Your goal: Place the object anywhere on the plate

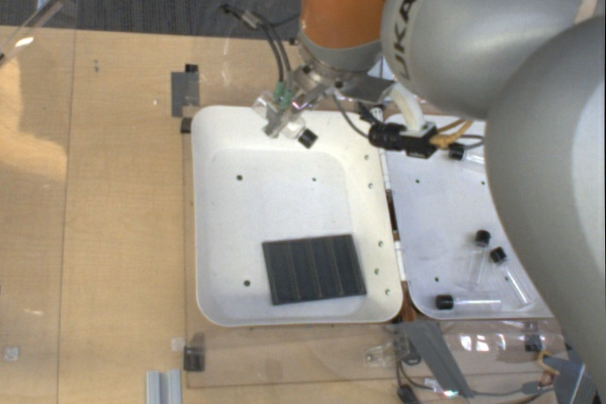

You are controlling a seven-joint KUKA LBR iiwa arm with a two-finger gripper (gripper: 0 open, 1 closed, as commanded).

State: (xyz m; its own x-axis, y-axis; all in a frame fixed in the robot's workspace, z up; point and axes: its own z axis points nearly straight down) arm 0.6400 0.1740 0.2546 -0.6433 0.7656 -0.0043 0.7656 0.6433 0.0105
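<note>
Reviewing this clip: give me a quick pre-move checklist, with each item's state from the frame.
1. Plate located: ok, the dark ribbed plate lies in the left bin, near its front.
2. Plate surface free: ok.
3. Gripper position: not ok, it is over the bin's far edge, away from the plate.
4. Object in gripper: cannot tell.
5. Path to plate: ok, bare bin floor between.

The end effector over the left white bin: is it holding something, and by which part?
It cannot be told. The end effector sits at the far rim of the left shallow white bin; a small black piece lies beside it.
</note>
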